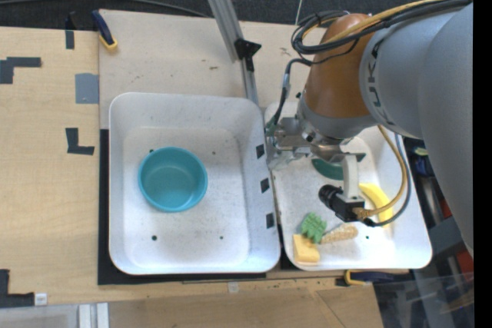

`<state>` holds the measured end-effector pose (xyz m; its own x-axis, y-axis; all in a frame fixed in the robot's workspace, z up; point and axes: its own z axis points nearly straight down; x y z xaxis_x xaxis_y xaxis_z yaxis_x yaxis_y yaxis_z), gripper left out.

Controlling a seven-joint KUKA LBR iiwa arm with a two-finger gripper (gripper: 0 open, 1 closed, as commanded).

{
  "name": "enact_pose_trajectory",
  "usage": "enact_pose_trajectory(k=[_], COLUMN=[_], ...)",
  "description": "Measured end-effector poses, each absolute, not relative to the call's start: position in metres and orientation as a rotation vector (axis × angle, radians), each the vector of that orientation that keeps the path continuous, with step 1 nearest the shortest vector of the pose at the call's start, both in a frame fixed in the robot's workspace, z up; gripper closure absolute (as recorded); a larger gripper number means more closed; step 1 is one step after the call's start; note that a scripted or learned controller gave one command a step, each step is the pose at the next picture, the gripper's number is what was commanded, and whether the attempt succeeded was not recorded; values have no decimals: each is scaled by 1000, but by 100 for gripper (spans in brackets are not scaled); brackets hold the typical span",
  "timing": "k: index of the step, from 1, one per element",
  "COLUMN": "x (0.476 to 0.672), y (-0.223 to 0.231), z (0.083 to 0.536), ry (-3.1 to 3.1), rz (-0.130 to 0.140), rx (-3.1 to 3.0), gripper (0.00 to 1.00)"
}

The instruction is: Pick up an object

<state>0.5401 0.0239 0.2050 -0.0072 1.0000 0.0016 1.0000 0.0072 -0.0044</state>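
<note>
Down in the right bin (pixel 419 253) the pickings sit in a cluster at the near end: a green leafy toy (pixel 313 226), a yellow block (pixel 305 250) touching its near side, and a tan ridged piece (pixel 339 234) just beside them both. A yellow banana (pixel 374 198) lies a little further right. A dark green piece (pixel 330 164) peeks out from under the wrist, mostly hidden. The hand (pixel 280 150) hangs low at the bin's left wall, apart from that cluster, and whether it is open or closed I cannot tell. Nothing is visibly gripped. Above it the grey arm (pixel 430 65) sweeps in from the right. Over in the left bin (pixel 123 165), a teal bowl (pixel 173 179) sits upright, alone, on the pale wooden worktop (pixel 46 165)
</note>
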Motion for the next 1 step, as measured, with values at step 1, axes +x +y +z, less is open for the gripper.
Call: enact_pose_trajectory(k=[1], x=[530], y=[80], z=[202], ry=[-2227], rz=[2], rx=[-2210], gripper=[100])
